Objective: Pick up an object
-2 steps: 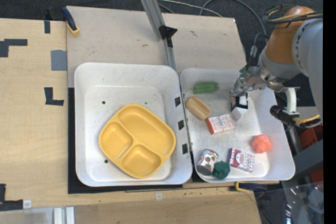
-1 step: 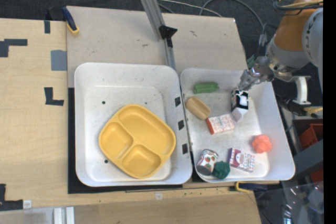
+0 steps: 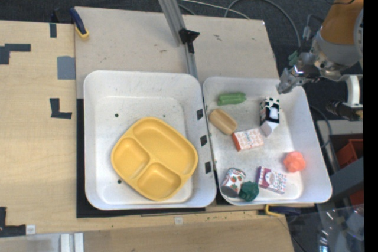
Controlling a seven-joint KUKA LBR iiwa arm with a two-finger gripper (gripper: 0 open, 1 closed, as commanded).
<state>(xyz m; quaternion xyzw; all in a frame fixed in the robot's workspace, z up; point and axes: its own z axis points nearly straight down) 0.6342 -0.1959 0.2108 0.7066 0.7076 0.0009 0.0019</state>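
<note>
The right bin (image 3: 313, 144) holds several small items: a green pickle-shaped piece (image 3: 231, 99), a tan bread roll (image 3: 222, 121), a black and white carton (image 3: 270, 113), a pink and white box (image 3: 248, 140), an orange-red ball (image 3: 294, 162), a purple carton (image 3: 271, 180), a round red and white can (image 3: 234, 180) and a dark green lump (image 3: 248, 190). My gripper (image 3: 286, 83) hangs over the bin's upper right corner, above and to the right of the black and white carton. Nothing shows between its fingers.
The left bin (image 3: 103, 91) contains a yellow divided plate (image 3: 155, 157). A slanted metal pole (image 3: 171, 6) rises behind the bins. Cables trail over the dark floor at the back. A wooden bench top (image 3: 35, 127) lies to the left.
</note>
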